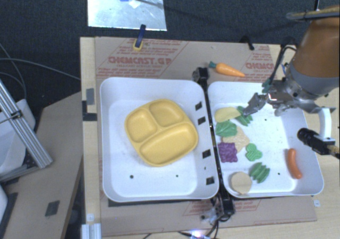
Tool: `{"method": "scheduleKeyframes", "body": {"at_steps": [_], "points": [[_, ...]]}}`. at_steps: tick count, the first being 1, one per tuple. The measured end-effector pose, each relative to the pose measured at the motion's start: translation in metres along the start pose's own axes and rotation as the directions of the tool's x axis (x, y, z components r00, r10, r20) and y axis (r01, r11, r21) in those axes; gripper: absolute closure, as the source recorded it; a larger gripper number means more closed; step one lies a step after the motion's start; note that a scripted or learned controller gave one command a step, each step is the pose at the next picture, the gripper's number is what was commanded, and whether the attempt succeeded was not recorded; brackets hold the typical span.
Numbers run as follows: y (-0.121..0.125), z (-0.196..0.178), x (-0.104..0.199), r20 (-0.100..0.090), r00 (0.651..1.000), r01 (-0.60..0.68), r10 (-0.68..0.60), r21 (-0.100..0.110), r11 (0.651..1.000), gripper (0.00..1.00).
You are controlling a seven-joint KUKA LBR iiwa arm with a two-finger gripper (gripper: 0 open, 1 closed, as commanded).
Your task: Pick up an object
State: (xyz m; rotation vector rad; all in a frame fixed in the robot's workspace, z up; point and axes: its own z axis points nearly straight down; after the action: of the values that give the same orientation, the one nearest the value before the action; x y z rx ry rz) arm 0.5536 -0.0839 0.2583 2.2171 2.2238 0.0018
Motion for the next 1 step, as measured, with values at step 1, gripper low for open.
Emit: {"method": "scheduleKeyframes", "body": {"at_steps": [1], "points": [[0.0121, 0.1163, -0.0362, 0.0, 1.0, -0.005, 0.005, 0.009, 1.0, 0.0]]}}
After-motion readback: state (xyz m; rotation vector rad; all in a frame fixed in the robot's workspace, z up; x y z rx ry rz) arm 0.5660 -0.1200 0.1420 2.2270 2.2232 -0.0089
